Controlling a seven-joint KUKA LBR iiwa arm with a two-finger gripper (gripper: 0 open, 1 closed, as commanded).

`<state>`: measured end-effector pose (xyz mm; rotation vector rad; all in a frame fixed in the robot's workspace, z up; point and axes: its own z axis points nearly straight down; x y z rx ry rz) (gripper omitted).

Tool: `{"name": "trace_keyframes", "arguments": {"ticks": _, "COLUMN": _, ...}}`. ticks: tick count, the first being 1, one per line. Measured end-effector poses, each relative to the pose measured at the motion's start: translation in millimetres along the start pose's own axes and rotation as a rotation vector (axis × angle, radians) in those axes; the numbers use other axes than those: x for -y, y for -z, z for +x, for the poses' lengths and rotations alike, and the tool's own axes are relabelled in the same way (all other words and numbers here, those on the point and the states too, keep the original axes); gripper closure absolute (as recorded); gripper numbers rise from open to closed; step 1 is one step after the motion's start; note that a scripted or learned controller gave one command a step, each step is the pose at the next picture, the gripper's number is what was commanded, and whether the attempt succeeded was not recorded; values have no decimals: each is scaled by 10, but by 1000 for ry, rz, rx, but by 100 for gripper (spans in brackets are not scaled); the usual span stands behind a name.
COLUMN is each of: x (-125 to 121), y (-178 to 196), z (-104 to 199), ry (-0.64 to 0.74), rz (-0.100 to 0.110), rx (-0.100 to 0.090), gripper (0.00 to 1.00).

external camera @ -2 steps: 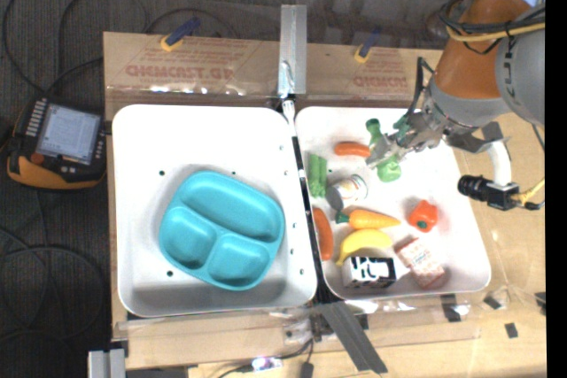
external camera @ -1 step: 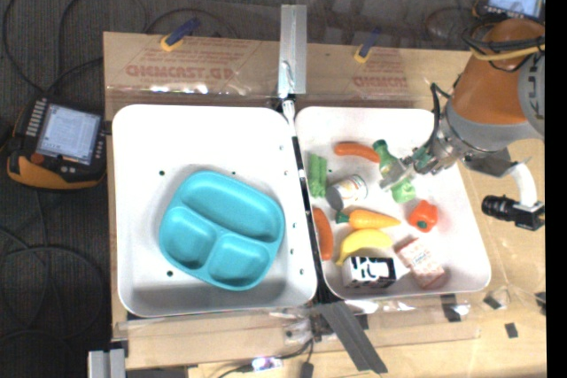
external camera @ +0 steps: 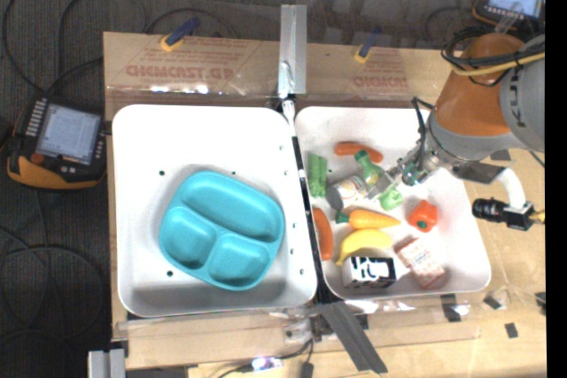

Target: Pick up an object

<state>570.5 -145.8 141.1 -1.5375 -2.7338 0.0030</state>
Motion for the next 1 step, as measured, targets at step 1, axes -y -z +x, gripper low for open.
{"name": "trace_keyframes", "arguments": {"ticks": 1, "x": -623, "y": 804, "z": 91, "ry": 65, "rz": -2, "rx": 2, "gripper": 100}}
